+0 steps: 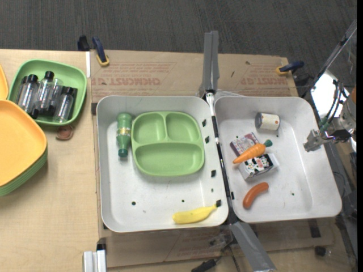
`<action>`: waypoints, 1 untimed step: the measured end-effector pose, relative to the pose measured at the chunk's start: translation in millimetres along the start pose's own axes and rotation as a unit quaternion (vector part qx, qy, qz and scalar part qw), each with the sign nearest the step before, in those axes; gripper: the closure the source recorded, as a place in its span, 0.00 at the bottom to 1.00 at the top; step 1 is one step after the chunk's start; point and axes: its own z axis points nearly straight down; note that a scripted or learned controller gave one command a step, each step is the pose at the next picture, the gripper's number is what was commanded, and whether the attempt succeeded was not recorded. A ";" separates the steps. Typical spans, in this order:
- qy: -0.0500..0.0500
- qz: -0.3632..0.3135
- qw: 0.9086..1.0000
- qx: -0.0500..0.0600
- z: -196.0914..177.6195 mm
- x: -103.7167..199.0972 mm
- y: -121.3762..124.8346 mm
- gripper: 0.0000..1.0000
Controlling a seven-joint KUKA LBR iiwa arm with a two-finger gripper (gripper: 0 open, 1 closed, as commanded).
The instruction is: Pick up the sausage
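Grey metal of the arm [340, 89] shows at the far right, reaching in over the right rim of the right bin [306, 203]. Its jaws [313, 140] hang at the bin's right wall, about halfway down that side; whether they are open or closed cannot be told.

The sausage [255, 194] lies on the floor of the right bin, in its lower middle, tilted with its upper end to the right, well apart from the jaws. Just above it a carrot [250, 153] rests across a small printed box [253, 157]. Farther up, near the bin's top edge, a small white cylinder [267, 120] lies on its side.

The left bin [113, 208] holds a green divided plate [168, 142], a green bottle [123, 134] just beside the plate's left edge, and a banana [194, 214] near the lower rim. Both bins sit on brown cardboard [170, 75] clipped to the wooden counter [51, 225]. At the left of the counter stand a green tray of dark-capped bottles [48, 92] and a stack of orange plates [20, 146]. Dark carpet [170, 10] lies beyond.
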 end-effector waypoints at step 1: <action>-0.001 0.210 0.978 0.000 88.5 -13.7 52.7 1.00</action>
